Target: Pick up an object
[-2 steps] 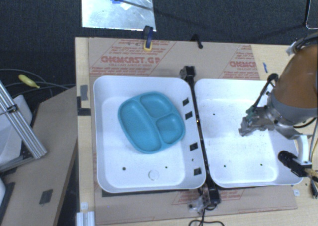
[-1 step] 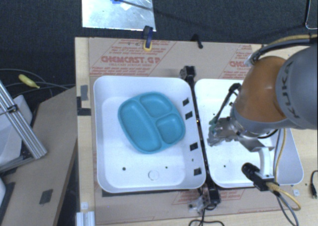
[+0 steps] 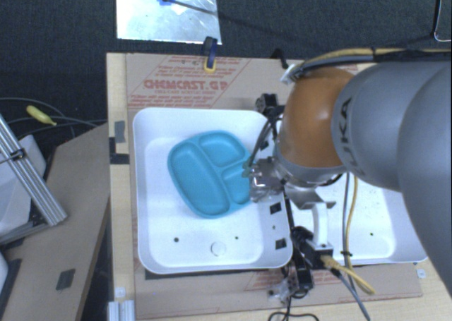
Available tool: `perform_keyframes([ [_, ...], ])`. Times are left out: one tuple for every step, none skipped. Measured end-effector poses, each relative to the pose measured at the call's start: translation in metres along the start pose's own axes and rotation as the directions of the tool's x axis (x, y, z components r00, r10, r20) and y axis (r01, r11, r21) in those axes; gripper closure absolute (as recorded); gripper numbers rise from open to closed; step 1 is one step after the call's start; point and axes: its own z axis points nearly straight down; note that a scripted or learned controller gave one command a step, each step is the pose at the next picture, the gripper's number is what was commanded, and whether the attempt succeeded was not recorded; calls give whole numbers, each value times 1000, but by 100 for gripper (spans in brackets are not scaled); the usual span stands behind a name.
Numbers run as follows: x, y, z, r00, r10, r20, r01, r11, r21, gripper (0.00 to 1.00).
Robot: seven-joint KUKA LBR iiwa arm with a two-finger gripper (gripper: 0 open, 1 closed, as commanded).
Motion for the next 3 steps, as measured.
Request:
perform_keyframes([
  [-35, 16, -217, 1000, -2, -3, 2, 1000, -20, 100],
  [7, -1, -232, 1000, -6, -2, 6, 1000, -4, 100],
  [28, 32, -184, 1000, -5, 1, 5, 1000, 2, 100],
])
